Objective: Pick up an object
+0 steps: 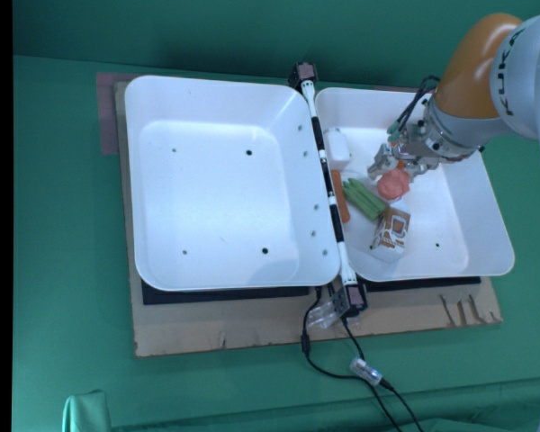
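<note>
Red object (394, 184): a small, rounded, reddish thing in the right bin (472, 207), near the middle, directly under the pincer.
Pincer (396, 165): low over the red object, on the arm (490, 70) that reaches in from the right; whether it is wide, narrow or holding anything cannot be told from this view.
Step in hand: seemingly the approach or the start of a grasp on the red object; it lies on the bin floor, so no lift is evident.
Next move: likely calls for closing squarely on the red object, then a straight lift.
Neighbours: a green stick (365, 199) lies just beside the red object on its left; an orange stick (340, 196) lies further left, along the dividing rim; a white block (337, 148) sits near the rim, above them; a small carton (391, 233) stands just below the red object.
Crowding: things press in on the left and below; a sideways nudge could knock the carton.
Open room: the right bin's right half is bare floor, good for backing away.
Left bin (220, 183): large, white, shallow, with a few dark dots on its floor.
Tabletop (58, 205): green cloth around both bins.
</note>
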Robot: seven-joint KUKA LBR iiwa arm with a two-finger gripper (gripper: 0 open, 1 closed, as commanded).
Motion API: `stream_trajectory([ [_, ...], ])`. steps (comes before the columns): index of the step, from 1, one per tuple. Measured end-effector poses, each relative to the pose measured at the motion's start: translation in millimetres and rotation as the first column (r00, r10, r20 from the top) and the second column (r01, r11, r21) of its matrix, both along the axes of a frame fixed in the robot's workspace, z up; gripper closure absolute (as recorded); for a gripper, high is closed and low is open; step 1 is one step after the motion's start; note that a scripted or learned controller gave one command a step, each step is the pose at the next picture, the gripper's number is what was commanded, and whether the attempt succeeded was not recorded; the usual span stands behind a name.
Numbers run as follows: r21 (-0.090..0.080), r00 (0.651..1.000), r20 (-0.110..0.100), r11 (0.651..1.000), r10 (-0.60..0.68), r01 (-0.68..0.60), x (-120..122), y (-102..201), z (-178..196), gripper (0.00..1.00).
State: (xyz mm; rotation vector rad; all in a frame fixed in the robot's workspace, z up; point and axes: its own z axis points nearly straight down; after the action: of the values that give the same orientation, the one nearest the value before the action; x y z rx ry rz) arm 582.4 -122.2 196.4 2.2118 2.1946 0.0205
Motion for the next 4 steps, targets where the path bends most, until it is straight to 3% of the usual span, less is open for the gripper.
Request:
stream_trajectory([
  [1,0.006,1.000,-0.024,1.000,0.004,-0.003,-32.3,86.2,212.3,1.00],
  [2,0.004,1.000,-0.022,1.000,0.002,-0.002,9.6,10.1,220.6,1.00],
  [3,0.004,1.000,-0.023,1.000,0.002,-0.002,9.6,10.3,220.6,0.00],
  [4,0.004,1.000,-0.026,1.000,0.002,-0.002,52.8,-66.7,120.9,0.00],
])
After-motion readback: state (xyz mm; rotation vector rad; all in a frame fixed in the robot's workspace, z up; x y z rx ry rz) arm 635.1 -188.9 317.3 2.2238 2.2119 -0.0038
